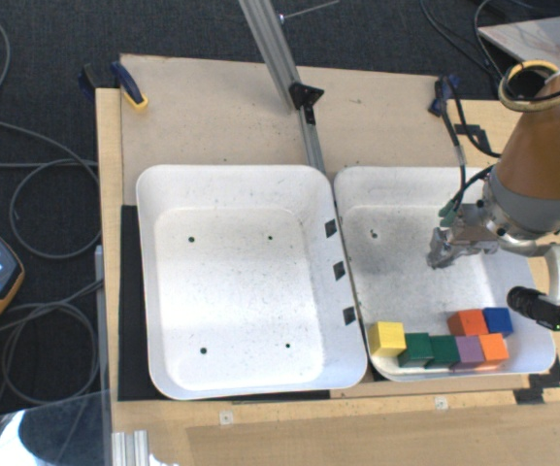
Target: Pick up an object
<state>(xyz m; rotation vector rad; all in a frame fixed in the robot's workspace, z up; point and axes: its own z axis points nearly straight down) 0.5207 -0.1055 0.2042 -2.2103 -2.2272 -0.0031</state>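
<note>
A: Where are the blocks?
B: Bunched along the right bin's [357,187] near edge: yellow block [388,337] leftmost.
A: And the gripper [442,251]?
B: Mid-bin, open floor around; fingers' state unclear.

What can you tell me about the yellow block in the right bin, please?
The yellow block is a small cube with a plain, matte surface, likely wood or plastic. It rests flat on the floor of the right bin, near its front left corner, at the left end of a cluster of blocks. A green block lies right beside it, apparently touching. The gripper hangs well behind it, apart from it.
</note>
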